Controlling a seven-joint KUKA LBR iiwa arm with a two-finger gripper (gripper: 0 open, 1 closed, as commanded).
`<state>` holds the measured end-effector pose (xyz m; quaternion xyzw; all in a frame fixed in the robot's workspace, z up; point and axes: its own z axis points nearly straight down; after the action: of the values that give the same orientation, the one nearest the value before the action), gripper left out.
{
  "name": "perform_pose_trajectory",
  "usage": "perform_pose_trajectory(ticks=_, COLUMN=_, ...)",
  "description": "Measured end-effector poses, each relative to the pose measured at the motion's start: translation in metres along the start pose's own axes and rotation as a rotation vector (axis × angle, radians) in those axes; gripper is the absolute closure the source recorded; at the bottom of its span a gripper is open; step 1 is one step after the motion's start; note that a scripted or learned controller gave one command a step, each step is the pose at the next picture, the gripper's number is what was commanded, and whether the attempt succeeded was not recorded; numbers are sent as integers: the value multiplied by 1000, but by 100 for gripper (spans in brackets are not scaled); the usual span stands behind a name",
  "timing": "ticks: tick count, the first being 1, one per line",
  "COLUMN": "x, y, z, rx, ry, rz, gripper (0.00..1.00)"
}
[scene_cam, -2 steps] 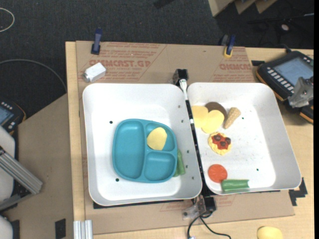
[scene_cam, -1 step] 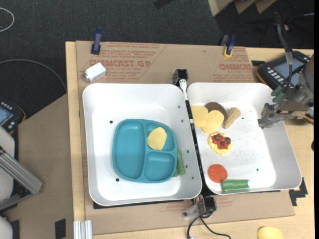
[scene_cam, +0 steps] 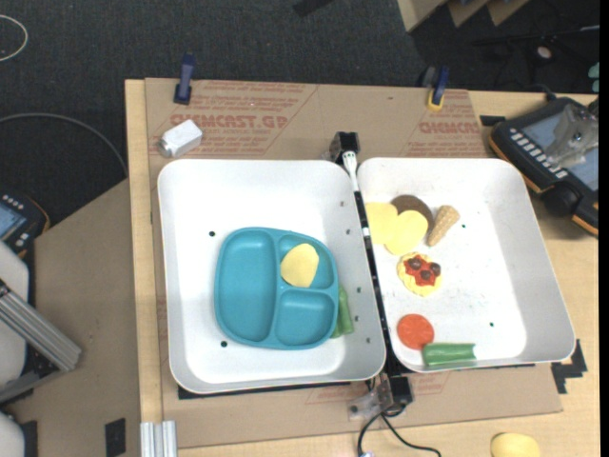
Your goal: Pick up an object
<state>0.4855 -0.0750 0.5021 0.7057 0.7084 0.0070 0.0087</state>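
So far nothing looks picked up. Left bin (scene_cam: pixel 181 255) holds a blue tray (scene_cam: pixel 249 293) with a yellow piece (scene_cam: pixel 301 266); right bin (scene_cam: pixel 514 246) holds a yellow heart (scene_cam: pixel 395 228), pizza (scene_cam: pixel 421 273), green stick (scene_cam: pixel 448 353) and red disc (scene_cam: pixel 415 330). Gripper state: cannot tell.

Two white bins sit on the counter: the left bin (scene_cam: pixel 181 255) and the right bin (scene_cam: pixel 504 255). The left one holds one blue divided tray (scene_cam: pixel 249 298), one yellow piece (scene_cam: pixel 300 266) and one green piece (scene_cam: pixel 343 314). The right one holds six small toy foods: a yellow heart (scene_cam: pixel 395 228), a brown piece (scene_cam: pixel 413 205), a cone (scene_cam: pixel 442 224), a small pizza (scene_cam: pixel 421 273), a red disc (scene_cam: pixel 415 330) and a green stick (scene_cam: pixel 448 353).
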Motion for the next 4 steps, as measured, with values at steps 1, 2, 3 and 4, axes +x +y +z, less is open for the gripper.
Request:
perform_pose_trajectory(ticks=1, x=22, y=-11, z=150, rx=38, ry=4, rz=4, gripper=100)
perform_pose_trajectory(ticks=2, x=56, y=-6, z=53, rx=10, ry=3, rz=0, gripper=100)
perform_pose_trajectory(ticks=3, x=84, y=-10, z=142, rx=33, ry=3, rz=1, gripper=100)
perform_pose_trajectory(ticks=4, x=134, y=-10, z=180, rx=29, ry=3, rz=-1, gripper=100)
